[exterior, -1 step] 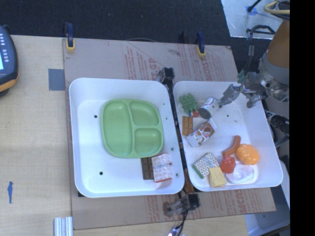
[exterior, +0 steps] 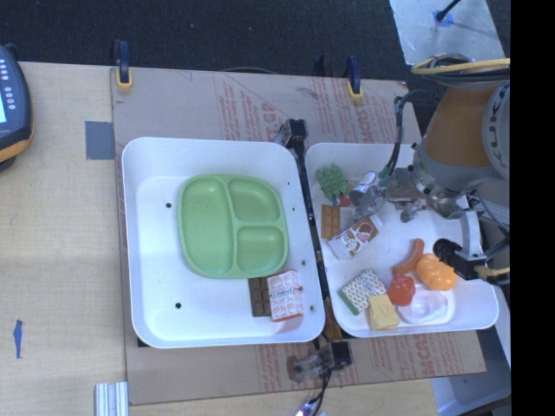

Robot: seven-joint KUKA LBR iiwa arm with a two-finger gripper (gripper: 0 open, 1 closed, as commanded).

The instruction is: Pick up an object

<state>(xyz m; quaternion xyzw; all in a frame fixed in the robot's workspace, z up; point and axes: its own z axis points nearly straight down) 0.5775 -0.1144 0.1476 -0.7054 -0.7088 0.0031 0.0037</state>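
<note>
- Arm: enters from the right and reaches over the right bin (exterior: pixel 486 315). The gripper (exterior: pixel 368 194) sits low over the bin's upper left part.
- Fingers: whether they are apart or together cannot be told; the metal tip blurs into the clutter below it.
- Candidate objects: a green broccoli piece (exterior: pixel 330 180) just beside the tip, a brown wafer (exterior: pixel 329 221) and a small carton (exterior: pixel 358 237) just below it. No object is seen between the fingers.
- Elsewhere: the left bin (exterior: pixel 143 232) holds a green tray (exterior: pixel 232 225) and a red-and-white box (exterior: pixel 285 296).
- Risk, crowding: objects near the tip lie close together; a closing grasp could push one aside or catch two.
- Risk, wall: the tip is near the bin's left wall; a strike there could spoil the pick.
- Risk, flat objects: the wafer lies flat and may slip.
</note>
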